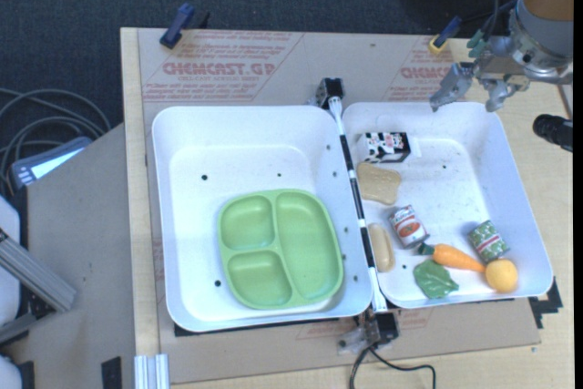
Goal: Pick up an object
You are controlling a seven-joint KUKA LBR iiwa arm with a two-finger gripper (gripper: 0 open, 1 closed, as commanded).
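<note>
Currently no object is gripped: carrot [456, 258], cans and lemon [501, 274] lie in the right bin [510, 150], well below the claw [474, 94]. Claw spread and bare, hovering above the bin's far rim, probably for clear descent.

My jaws hang spread above the right bin's [510, 150] far rim, holding nothing; within it, carrot [457, 258] between can [407, 226] and lemon [501, 275]; green tray [278, 248] fills its neighbour.
</note>
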